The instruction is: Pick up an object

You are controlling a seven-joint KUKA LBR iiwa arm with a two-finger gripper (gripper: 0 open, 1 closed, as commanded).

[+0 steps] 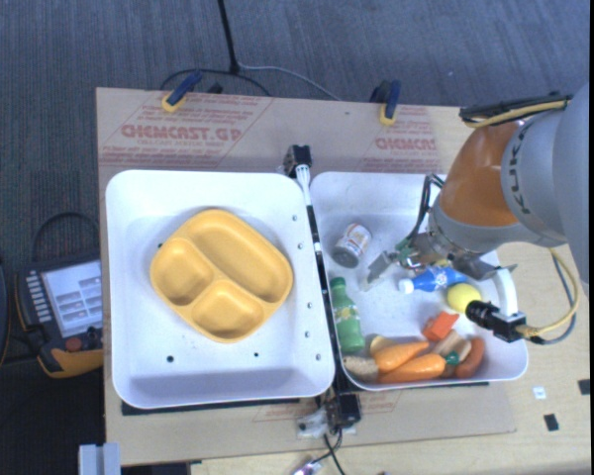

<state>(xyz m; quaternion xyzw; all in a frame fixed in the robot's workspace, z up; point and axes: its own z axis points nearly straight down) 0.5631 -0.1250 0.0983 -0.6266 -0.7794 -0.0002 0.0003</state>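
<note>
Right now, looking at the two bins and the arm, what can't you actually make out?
- Gripper: fingers too small and blurred to judge open or shut.
- Blue object: partly covered by the arm's wrist.
- Pile by the carrot: items overlap, identities unclear.
- Small can: label too small to read.
- Arm: cut off by the right edge.

— Floor? 
— Grey carpet (99, 28), with a black cable (225, 23) running across it.
— Bench? 
— Brown board (208, 127) printed with red lettering, fixed by two clamps (181, 91) along its far edge.
</note>
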